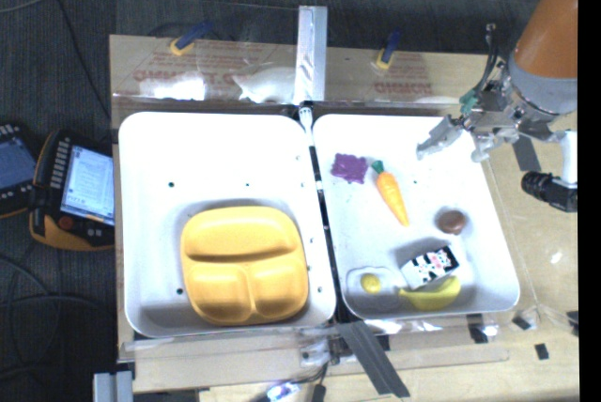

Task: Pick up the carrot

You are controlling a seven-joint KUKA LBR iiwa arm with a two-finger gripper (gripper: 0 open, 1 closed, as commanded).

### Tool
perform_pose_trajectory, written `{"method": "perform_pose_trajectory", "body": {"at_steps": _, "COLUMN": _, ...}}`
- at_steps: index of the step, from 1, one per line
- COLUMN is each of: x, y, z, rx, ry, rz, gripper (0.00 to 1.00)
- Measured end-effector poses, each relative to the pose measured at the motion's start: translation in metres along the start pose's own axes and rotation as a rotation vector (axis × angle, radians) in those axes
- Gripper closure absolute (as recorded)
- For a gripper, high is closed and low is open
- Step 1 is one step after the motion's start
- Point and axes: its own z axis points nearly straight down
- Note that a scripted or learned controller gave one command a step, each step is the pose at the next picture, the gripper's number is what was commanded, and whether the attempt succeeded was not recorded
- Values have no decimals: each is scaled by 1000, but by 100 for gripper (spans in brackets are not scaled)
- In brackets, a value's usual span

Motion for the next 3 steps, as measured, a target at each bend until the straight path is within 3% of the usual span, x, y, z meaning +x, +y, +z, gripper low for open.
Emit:
{"method": "perform_pose_trajectory", "body": {"at_steps": 1, "x": 44, "y": 21, "z": 179, "rx": 0, "ry": -1, "rz": 92, "gripper": 0}}
{"method": "perform_pose_trajectory", "body": {"at_steps": 2, "x": 45, "y": 21, "z": 170, "rx": 1, "ry": 2, "rz": 91, "gripper": 100}}
{"method": "perform_pose_trajectory", "body": {"at_steps": 3, "x": 127, "y": 89, "z": 89, "rx": 1, "ry": -4, "rz": 239, "gripper": 100}}
